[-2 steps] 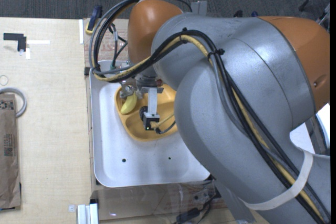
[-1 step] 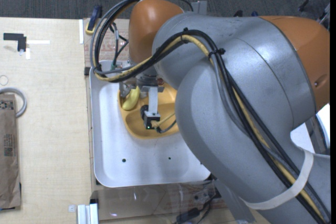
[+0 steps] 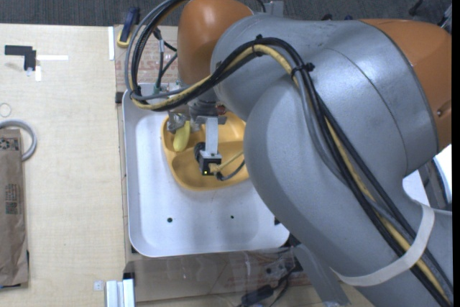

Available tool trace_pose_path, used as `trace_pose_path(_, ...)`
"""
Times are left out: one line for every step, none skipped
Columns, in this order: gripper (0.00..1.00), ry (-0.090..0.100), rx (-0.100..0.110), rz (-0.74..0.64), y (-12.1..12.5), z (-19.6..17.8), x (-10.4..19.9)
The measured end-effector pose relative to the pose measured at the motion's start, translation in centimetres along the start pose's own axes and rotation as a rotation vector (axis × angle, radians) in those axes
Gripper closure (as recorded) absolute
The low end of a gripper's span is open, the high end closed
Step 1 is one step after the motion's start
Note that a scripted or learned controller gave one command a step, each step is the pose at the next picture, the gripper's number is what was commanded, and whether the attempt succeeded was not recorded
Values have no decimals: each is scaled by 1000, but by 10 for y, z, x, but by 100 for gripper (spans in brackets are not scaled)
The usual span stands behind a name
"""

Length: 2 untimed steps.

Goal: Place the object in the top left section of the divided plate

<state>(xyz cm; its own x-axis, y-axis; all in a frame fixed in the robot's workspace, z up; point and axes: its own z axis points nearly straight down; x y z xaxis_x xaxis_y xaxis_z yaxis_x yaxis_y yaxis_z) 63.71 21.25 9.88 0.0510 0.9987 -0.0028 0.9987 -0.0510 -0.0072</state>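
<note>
A yellow divided plate (image 3: 188, 170) lies in the upper half of the white bin (image 3: 187, 226), and the arm covers most of its right side. A small pale-yellow object (image 3: 180, 136), shaped like a banana, rests at the plate's upper left part. My gripper (image 3: 192, 117) hangs right above and just to the right of that object, under the orange wrist. The wrist and cables hide its fingertips. Whether it touches the yellow object I cannot tell.
The big grey arm covers the right half of the view. Left of the bin is a pale wooden bench top with a brown paper bag (image 3: 11, 205), a grey ring (image 3: 26, 134) and a small black part (image 3: 20, 52). A blue-handled tool (image 3: 129, 22) lies by the bin's top left corner.
</note>
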Motion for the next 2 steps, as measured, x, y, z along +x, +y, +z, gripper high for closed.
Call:
trace_pose_path(100,34,-39,252,-104,-6,-35)
trace_pose_path(100,-2,-2,260,-161,-17,3)
